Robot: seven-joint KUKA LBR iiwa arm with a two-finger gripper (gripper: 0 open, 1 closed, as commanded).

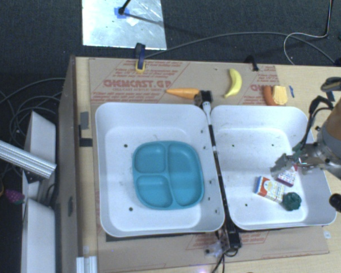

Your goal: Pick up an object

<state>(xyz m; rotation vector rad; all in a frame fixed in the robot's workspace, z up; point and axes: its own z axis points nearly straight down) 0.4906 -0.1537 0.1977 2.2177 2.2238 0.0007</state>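
— Overhead, what's where?
— Left bin (111,152) keeps the blue divided plate (168,173). Right bin (244,129) has my gripper (285,166) low over a small carton (270,188) and green lump (292,201), presumably lining up a grasp; whether it's gripping, I can't tell.

High fixed camera, slanting down, both bins (159,115)

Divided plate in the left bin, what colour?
Light blue; the divided plate shows best in the camera view, flat in the left bin.
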